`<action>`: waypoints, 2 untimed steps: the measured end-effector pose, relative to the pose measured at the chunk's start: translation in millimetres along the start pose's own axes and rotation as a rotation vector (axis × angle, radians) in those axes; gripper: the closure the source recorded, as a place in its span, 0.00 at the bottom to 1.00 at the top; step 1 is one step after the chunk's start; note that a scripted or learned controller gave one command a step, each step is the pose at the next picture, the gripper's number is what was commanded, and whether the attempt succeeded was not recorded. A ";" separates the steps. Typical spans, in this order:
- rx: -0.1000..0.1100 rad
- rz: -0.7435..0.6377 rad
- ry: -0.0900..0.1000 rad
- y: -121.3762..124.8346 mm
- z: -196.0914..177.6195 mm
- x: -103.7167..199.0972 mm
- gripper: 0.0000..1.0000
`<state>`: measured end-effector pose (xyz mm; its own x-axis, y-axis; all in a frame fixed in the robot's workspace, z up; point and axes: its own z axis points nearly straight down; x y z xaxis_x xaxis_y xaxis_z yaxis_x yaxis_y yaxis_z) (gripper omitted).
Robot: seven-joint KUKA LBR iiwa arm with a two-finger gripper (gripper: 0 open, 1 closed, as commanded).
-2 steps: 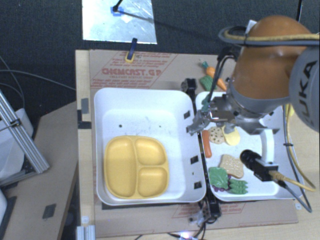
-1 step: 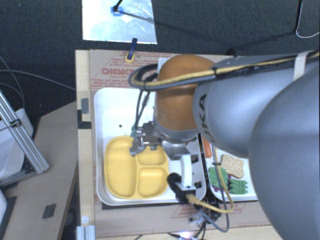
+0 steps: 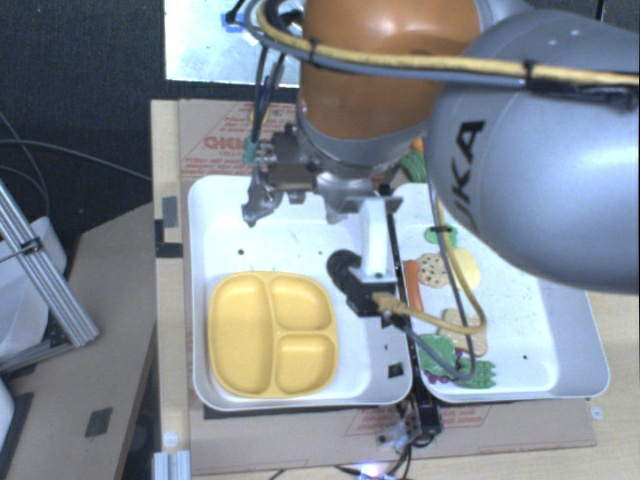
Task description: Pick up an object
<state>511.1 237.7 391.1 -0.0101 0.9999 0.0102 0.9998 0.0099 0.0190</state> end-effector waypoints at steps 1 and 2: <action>0.032 0.009 -0.015 -30.1 132.9 -4.9 0.00; 0.023 0.022 -0.014 -29.3 178.0 -136.7 0.00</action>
